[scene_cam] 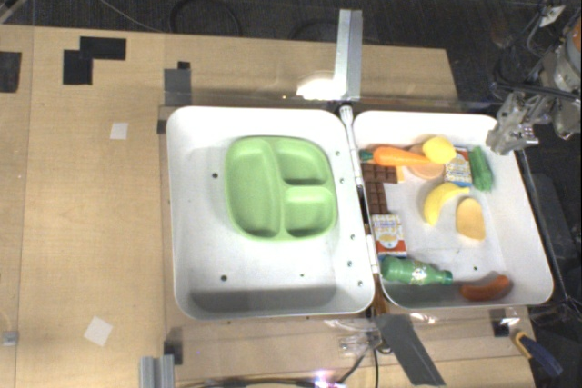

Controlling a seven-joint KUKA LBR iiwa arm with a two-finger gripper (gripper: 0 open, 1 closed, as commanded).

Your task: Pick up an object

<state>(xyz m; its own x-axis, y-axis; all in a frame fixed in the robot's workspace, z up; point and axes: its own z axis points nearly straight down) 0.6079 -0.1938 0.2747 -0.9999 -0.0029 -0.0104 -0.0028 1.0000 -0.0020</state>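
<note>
Fingers on the gripper [511, 134] are too small and blurry here, so I cannot tell how they are set, and nothing shows between them. It hangs by the top right corner of the right bin [536, 236], close to a green pickle [480, 168]. Near that lie a lemon [438, 149], a carrot [402, 157], a banana [438, 201], a green bottle [415, 272] and a red sausage [484, 288]. The left bin [195, 195] holds a green tray [277, 186]. Nothing is picked up yet, so choosing a toy, grabbing it and lifting it all seem left to do.
</note>
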